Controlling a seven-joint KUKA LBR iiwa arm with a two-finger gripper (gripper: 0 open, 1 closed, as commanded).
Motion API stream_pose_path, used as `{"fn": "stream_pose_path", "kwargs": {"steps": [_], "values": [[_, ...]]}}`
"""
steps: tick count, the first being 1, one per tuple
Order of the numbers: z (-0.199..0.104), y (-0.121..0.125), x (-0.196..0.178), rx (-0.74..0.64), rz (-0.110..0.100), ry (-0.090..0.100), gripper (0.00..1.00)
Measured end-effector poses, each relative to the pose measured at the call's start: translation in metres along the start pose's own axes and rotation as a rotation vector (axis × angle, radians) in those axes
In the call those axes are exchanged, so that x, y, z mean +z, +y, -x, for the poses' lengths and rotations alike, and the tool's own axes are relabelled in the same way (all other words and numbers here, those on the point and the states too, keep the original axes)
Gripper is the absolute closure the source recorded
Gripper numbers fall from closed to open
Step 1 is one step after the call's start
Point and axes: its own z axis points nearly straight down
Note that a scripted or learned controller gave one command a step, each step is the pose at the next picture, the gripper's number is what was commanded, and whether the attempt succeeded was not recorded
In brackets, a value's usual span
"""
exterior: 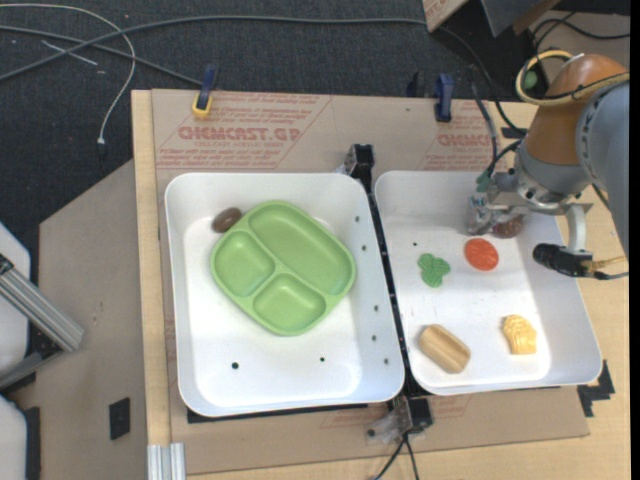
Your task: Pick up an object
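My gripper (492,218) is low over the back of the right bin (570,368), just above and behind a red tomato-like ball (482,255). A small dark brownish thing (509,227) sits right against the gripper; I cannot tell if it is held. In the same bin lie a green leafy piece (433,269), a tan bread roll (443,348) and a yellow ridged piece (518,334).
The left bin (200,368) holds a green divided plate (284,266) and a small brown object (227,219) by its back-left corner. A black divider runs between the bins. Blue clamps hold the cardboard at the far edge.
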Motion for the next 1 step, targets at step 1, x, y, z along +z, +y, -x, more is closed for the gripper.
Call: {"fn": "stream_pose_path", "kwargs": {"steps": [1], "values": [[0.0, 0.0004, -0.0082, -0.002, -0.002, 0.0, 1.0]]}}
